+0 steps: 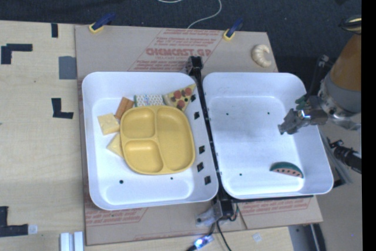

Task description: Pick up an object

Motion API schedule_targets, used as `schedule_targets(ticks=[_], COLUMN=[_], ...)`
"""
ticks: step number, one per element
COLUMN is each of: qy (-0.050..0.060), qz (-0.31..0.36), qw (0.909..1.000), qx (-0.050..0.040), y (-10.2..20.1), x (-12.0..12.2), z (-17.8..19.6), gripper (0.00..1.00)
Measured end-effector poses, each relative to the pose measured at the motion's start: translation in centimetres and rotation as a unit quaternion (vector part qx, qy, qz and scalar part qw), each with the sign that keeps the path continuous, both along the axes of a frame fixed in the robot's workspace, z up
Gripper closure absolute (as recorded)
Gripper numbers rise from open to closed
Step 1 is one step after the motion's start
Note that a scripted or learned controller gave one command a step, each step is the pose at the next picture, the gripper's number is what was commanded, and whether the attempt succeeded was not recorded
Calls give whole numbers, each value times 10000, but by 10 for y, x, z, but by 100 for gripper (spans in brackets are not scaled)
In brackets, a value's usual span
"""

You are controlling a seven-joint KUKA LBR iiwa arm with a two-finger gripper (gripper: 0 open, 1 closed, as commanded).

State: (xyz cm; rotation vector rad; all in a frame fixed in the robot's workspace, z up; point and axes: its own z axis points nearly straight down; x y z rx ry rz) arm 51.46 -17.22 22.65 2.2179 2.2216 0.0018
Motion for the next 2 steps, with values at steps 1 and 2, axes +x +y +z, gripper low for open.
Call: schedule_targets(ticks=[1, 2], qy=[20, 33], qz=[22, 19], qw=[10000, 10000], qx=[14, 14], y=[49, 102], x=[-4, -18], z=[7, -7], gripper=[100, 100])
